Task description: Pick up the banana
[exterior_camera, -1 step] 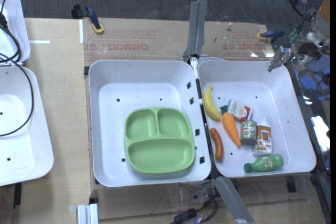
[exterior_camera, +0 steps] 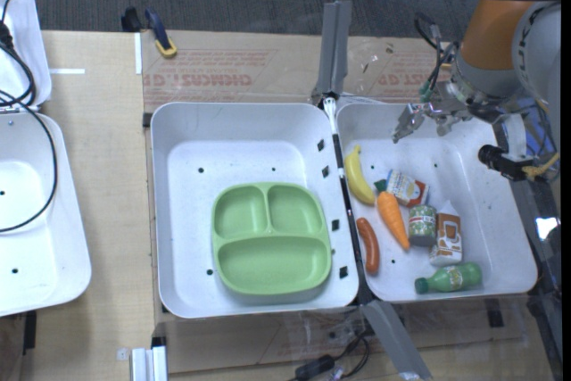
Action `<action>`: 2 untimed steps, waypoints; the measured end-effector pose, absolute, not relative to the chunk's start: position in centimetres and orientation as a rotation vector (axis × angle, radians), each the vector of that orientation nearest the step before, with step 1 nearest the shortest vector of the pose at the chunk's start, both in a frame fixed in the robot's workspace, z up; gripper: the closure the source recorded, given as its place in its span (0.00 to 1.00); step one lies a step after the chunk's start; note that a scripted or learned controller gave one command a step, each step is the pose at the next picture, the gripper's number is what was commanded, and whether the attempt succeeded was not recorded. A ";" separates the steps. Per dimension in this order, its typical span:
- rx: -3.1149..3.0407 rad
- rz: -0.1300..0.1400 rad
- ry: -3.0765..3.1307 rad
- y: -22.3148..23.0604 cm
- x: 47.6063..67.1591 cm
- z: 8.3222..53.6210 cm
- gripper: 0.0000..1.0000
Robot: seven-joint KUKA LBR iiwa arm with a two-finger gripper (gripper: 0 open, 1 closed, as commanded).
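Note:
The yellow banana [exterior_camera: 359, 177] lies along the left wall of the right bin [exterior_camera: 500, 192], curved, with its tip pointing to the far side. My gripper [exterior_camera: 420, 129] hangs over the far part of that bin, up and to the right of the banana and apart from it. Its fingers stand open with nothing between them. The grey arm with its orange band [exterior_camera: 500, 22] reaches in from the right.
Beside the banana lie an orange carrot [exterior_camera: 393, 219], a red sausage [exterior_camera: 368, 245], a small carton [exterior_camera: 406, 189], a can [exterior_camera: 421, 226], a brown box [exterior_camera: 446, 238] and a green bottle [exterior_camera: 449, 278]. The left bin [exterior_camera: 178, 192] holds a green divided plate [exterior_camera: 270, 238].

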State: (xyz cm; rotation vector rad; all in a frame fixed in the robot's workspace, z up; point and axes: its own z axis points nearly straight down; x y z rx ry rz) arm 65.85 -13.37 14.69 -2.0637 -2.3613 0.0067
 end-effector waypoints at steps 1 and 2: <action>-2.029 0.005 -2.394 -14.1 65.9 9.7 0.00; -1.798 0.004 -2.572 -9.8 65.5 8.9 0.00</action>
